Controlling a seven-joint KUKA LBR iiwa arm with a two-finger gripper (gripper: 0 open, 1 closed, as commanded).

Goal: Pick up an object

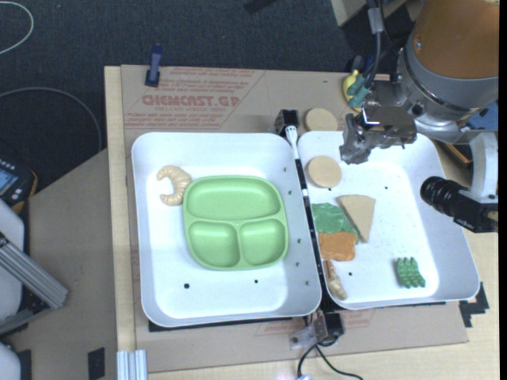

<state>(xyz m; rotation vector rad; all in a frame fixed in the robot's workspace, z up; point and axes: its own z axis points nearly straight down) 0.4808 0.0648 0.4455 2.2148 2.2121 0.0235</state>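
The gripper [353, 152] hangs over the upper left part of the right bin [444, 291], just right of a round tan disc [323, 171] that lies close to that bin's left wall. Its dark tips look close together with nothing between them, though from this angle I cannot tell for sure how they stand.

Below the disc, hard along the same left wall, sit a green flat piece [331, 217], a tan wedge [360, 212] leaning over its right side, an orange piece [338, 246] touching the green one's lower edge, and a pale long item [335, 282] by the bottom corner. A small green ridged object [409, 272] lies apart near the lower right, with bare white floor all around it. The middle and right of this bin are open.

In the left bin [150, 212], a green divided tray [235, 221] takes up the centre, and a pale croissant-shaped toy [173, 184] touches its upper left edge. A second tan disc [321, 120] rests on the board [206, 93] just outside the right bin's top rim.
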